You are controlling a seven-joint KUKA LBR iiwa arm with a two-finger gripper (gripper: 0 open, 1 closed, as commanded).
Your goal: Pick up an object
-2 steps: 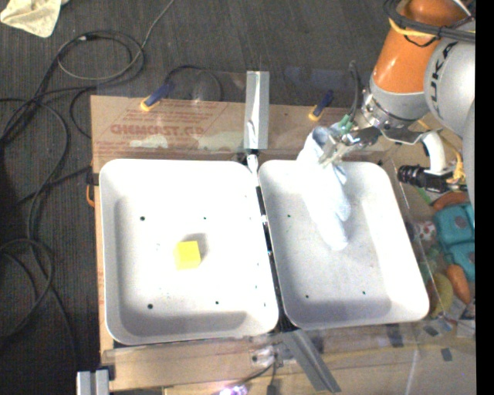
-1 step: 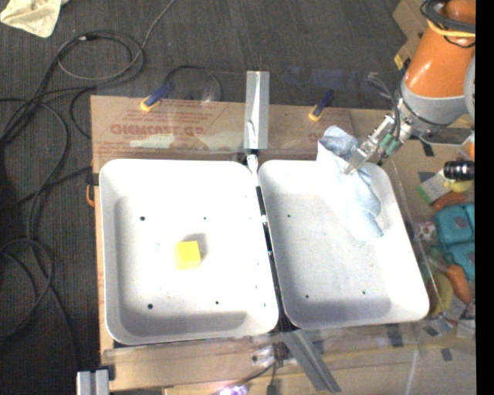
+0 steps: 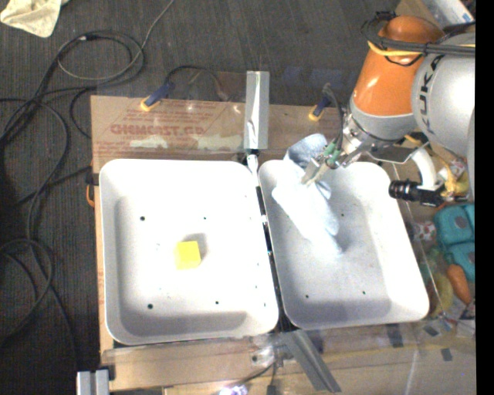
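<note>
A yellow block point(image 3: 188, 254) is shown in the white left bin point(image 3: 123, 185); the right bin point(image 3: 401, 262) is likewise white. The arm point(image 3: 448, 85) is coloured grey, with an orange band point(image 3: 386, 85). Brown cardboard point(image 3: 170, 127) is printed with faded red lettering.

Pale blue-white object under the two-finger gripper point(image 3: 318, 166): smeared, shape unreadable.
Grey and orange arm point(image 3: 417, 77): cut off at top and right edges.
Cream cloth point(image 3: 35, 15): clipped top-left.
</note>
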